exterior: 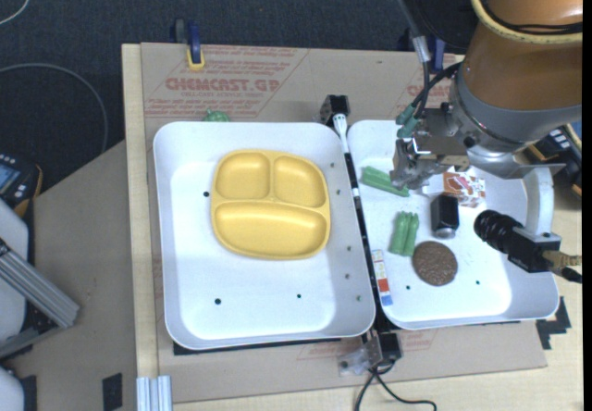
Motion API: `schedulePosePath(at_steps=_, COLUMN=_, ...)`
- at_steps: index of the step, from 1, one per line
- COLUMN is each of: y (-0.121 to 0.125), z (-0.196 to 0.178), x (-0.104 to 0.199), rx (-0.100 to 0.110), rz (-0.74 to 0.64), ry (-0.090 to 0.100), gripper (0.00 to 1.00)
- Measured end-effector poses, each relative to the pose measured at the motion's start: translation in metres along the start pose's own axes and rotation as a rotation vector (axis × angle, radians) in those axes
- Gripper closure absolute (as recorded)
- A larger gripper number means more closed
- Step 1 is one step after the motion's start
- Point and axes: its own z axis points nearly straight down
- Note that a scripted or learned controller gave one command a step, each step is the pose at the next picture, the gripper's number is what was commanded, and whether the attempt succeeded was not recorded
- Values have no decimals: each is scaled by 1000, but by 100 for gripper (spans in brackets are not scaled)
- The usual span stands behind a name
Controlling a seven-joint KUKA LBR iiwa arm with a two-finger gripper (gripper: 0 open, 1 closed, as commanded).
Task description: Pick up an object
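**q:** where is the gripper, and is it open?

**a:** the gripper (pixel 408 170) sits low over the far left part of the right bin (pixel 490 305). whether it is open or closed cannot be told from this slanted overhead view, and nothing is seen held.

**q:** what is closest to pick?

**a:** a flat green strip (pixel 376 180) lies just left of the gripper, beside or touching it. it looks like light, stiff, smooth plastic, best taken across its narrow width near the middle.

**q:** other choices?

**a:** nearer in the same bin are a ribbed green block (pixel 404 233), a small dark cylinder (pixel 445 215) that may roll, and a thin brown disc (pixel 434 263) lying flat, likely hard to get under.
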Motion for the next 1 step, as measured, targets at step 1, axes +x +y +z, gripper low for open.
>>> schedulePosePath(at_steps=1, y=-5, z=116, x=107, rx=27, rz=-6, ry=-2, gripper=100)
